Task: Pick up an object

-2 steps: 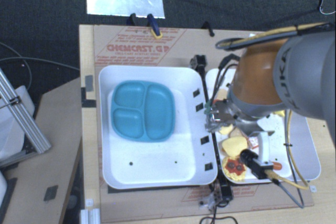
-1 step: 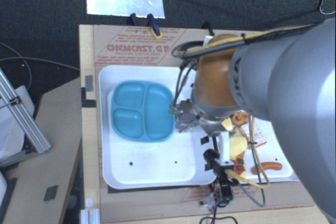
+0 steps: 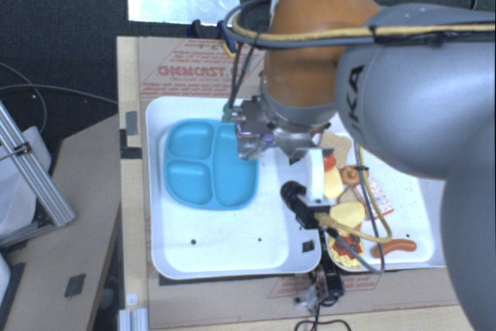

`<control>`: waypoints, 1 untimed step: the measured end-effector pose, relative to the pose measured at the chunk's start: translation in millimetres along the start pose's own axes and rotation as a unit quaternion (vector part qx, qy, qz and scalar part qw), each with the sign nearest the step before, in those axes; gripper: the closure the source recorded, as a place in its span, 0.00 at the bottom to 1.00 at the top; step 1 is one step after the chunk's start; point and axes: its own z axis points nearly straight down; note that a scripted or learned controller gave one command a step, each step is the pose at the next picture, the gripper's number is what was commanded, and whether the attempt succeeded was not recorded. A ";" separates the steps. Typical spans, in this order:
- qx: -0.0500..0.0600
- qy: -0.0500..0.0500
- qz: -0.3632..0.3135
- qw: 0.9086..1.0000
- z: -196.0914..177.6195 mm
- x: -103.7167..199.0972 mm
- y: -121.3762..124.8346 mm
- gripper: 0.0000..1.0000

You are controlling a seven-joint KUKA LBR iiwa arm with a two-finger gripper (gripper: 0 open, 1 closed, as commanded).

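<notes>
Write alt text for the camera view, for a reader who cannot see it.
A grey robot arm with an orange band reaches in from the right over two shallow white bins. The left bin holds a blue divided tray; the right bin holds a jumble of small toy food items, partly hidden by the arm.

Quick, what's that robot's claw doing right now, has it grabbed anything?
Gripper: above the blue tray; whether it is open, closed or holding something cannot be told.
</notes>
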 end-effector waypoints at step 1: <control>0.009 -0.005 0.008 1.000 85.3 -32.9 26.2 1.00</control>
